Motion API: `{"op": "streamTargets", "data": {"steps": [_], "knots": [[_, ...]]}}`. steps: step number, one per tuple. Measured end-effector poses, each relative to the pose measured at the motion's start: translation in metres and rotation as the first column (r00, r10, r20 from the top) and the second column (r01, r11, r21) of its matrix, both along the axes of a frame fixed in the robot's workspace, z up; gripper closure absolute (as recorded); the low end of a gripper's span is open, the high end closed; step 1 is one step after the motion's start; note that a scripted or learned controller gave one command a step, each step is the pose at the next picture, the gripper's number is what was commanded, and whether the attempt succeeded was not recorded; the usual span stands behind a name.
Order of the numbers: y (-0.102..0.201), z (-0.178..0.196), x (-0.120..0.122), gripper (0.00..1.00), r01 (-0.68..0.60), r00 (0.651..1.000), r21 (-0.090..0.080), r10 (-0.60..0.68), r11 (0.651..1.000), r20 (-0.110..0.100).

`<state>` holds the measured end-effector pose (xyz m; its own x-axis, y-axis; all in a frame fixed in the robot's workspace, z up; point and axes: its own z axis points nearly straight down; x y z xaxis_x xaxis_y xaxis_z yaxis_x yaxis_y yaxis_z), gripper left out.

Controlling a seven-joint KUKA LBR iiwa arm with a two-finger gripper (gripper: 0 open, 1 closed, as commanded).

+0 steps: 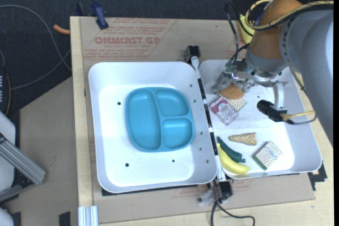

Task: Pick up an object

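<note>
My gripper (231,80) hangs low over the far left part of the right bin (302,140), with the arm reaching in from the right. Just below it lies a round tan biscuit (232,92), touching or nearly touching the gripper; I cannot tell which. A pink patterned packet (224,110) lies in front of the biscuit, with a pale waffle-like piece (240,103) next to it. Nearer the front are a tan wedge (243,138), a yellow banana (232,162) with a green stem piece (231,148), and a small patterned box (268,153).
The left bin (106,114) holds a blue divided plate (159,117) in its middle. The two bins meet along a ridge (206,114) close to the packet and banana. Brown cardboard (127,37) lies beneath both bins.
</note>
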<state>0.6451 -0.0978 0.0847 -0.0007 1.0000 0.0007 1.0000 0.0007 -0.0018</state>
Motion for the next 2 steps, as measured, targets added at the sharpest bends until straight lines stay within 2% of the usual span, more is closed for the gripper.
{"op": "streamTargets", "data": {"steps": [1, 2], "knots": [[-0.021, 0.000, 0.013, 0.00, 0.001, 1.000, -0.002, -0.001, 1.000, 0.005], [-0.021, 0.011, 0.014, 1.00, 0.001, 1.000, -0.003, -0.001, 1.000, 0.008]]}}
